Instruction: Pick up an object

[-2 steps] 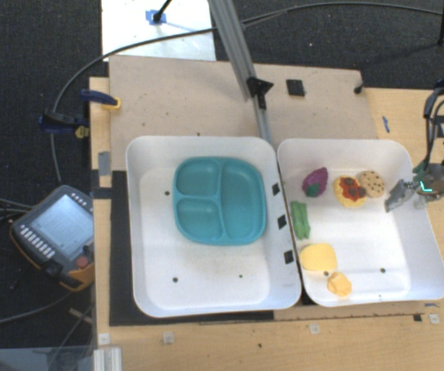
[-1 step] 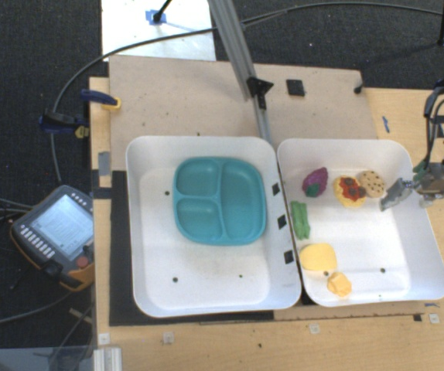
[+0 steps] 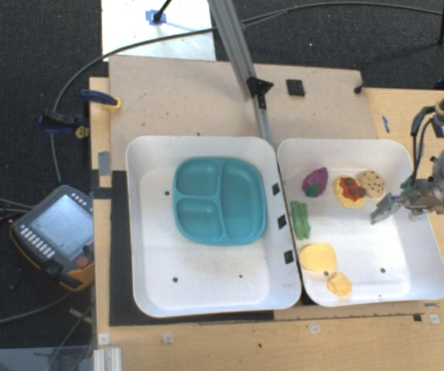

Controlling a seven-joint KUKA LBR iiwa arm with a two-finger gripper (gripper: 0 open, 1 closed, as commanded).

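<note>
A: Over the right bin (image 3: 419, 280), near its right wall, hangs the gripper (image 3: 386, 209), reaching in from the right with nothing between its fingers. I cannot tell how far apart they stand; the tips blur into one grey shape.

B: What could it pick?

A: Six small toy foods lie in that bin. Taking the gripper as landmark: a cookie (image 3: 372, 182) sits just up and left of it, touching a pizza (image 3: 350, 191) further left. A purple piece (image 3: 315, 181) lies beyond the pizza, well apart from the gripper. A green piece (image 3: 300, 219) lies far left by the bin's wall. A yellow disc (image 3: 317, 256) and a small yellow lump (image 3: 339, 284) lie down and left.

B: Why does it hover there?

A: Likely because the cookie and pizza are nearest, so it seems poised over bare floor beside them before a grab. That pair touching may spoil a clean grip.

B: And the other bin?

A: Far left of the gripper, it holds a teal plate (image 3: 220, 199).
</note>
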